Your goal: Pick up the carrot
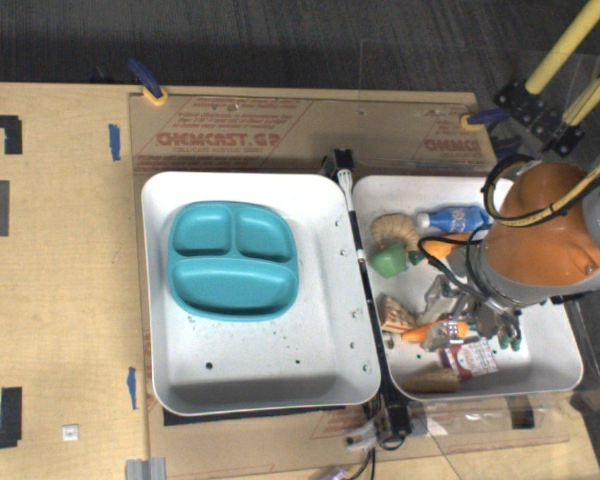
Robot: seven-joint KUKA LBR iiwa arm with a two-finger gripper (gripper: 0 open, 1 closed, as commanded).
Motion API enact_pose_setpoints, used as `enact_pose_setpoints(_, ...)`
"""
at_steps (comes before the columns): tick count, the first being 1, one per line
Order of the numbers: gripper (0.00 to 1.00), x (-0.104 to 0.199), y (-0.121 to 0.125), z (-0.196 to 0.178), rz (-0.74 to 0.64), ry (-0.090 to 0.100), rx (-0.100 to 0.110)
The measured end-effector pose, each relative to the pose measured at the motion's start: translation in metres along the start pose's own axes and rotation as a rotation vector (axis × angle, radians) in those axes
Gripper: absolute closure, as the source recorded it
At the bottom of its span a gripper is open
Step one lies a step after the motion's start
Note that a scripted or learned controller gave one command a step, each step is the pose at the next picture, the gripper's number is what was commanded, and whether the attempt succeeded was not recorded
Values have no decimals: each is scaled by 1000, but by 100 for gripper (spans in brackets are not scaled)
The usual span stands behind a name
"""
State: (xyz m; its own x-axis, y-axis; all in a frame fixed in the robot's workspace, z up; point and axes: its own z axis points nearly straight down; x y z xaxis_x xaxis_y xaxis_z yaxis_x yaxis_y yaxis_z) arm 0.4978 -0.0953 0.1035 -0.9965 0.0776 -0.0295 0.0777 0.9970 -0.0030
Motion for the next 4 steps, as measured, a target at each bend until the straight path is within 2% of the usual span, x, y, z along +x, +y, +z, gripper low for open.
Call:
enact_pose_setpoints(1, 0, 0, 0, 1, 0, 1, 0)
enact_pose_setpoints(2, 0, 11, -9, 13, 424, 17, -2)
enact_pose_setpoints(3, 0, 13, -4, 13, 877, 14, 3)
enact_pose_setpoints(4, 0, 11, -2, 13, 1116, 14, 4)
